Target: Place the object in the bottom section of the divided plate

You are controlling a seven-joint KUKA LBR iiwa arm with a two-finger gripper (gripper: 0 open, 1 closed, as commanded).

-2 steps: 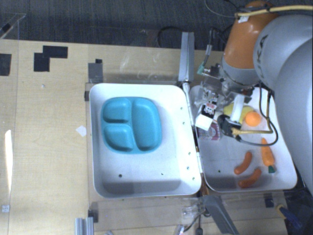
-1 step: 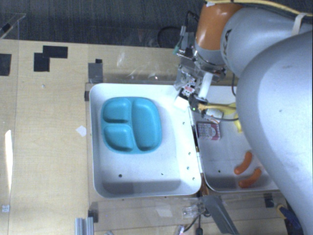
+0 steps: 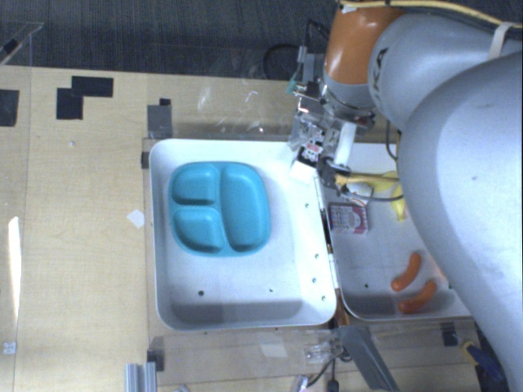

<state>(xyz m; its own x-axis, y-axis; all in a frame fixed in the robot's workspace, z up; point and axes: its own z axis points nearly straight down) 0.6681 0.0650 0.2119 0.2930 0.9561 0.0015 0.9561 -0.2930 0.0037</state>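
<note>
A blue divided plate [image 3: 219,207] lies in the left white bin [image 3: 245,300] on the pale wooden worktop [image 3: 73,243]. The gripper [image 3: 323,158] hangs over the rim between the two bins, near the plate's upper right. The right bin [image 3: 368,300] holds a yellow banana [image 3: 384,188], a small printed packet [image 3: 347,217] and two orange sausages [image 3: 413,284].

Shallow white bins: I counted two, the left bin [image 3: 176,300] and the right bin [image 3: 368,305], side by side.
Light blue divided plastic plates: I saw one [image 3: 219,207], with three sections.
Orange-red sausage-shaped pieces: I counted two [image 3: 406,270] [image 3: 417,296].
Yellow banana-shaped items: I made out one [image 3: 384,184].
Small printed red-and-white packets: I saw one [image 3: 347,217].
</note>
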